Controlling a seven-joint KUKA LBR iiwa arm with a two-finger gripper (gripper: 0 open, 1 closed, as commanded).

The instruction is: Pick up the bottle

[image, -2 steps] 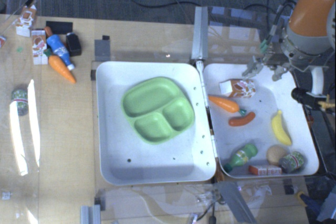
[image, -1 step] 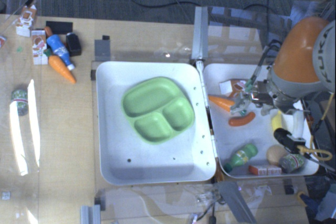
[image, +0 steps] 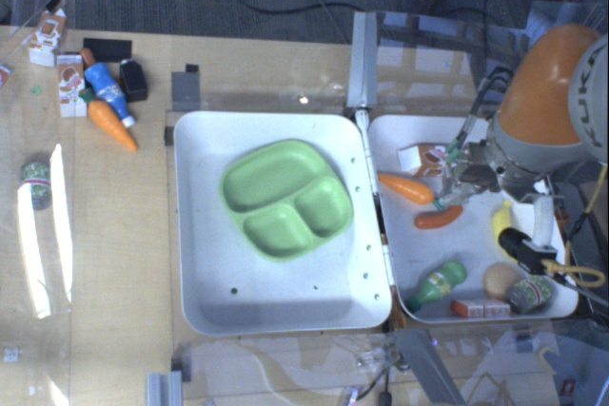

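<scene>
Bottle [image: 437, 284], smooth green plastic, lay tilted near the right bin's [image: 409, 233] front-left corner, beside a round brown item [image: 500, 280]. I saw my claw [image: 450, 188] hanging over the red sausage [image: 438, 218] and carrot [image: 405, 189]; I couldn't tell its finger state.

Only legible text: partial black letters, looks like "KU", on the arm's grey housing [image: 592, 100] at the right edge next to the orange band [image: 544, 86]; carton and bottle labels too small to read.
</scene>
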